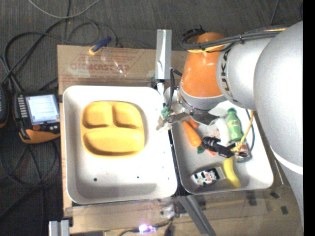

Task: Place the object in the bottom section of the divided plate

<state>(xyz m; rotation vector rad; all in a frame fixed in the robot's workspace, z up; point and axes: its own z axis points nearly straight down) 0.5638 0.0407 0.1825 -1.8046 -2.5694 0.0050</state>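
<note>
The yellow plate (96, 116) lies flat in the left bin (118, 181), near the top of it. It has three parts: two small ones at the top and one big one at the bottom. The big bottom part (114, 142) shows plain yellow.

The tool (166, 117) is just to the right of the plate, over the place where the two bins meet. I cannot tell if it is open or closed, and I cannot see anything held in it.

A carrot (193, 132) lies in the right bin (258, 177), just beside the tool, with its thin end pointing up and to the left. A green bottle (234, 126) lies a bit further right. A banana (231, 173) is near the bottom of that bin, and a small black and white box (206, 177) sits just left of it.

The grey arm (256, 68) comes in from the right, and its orange band (204, 80) is above the right bin. Both bins sit on the brown table (98, 68).
</note>
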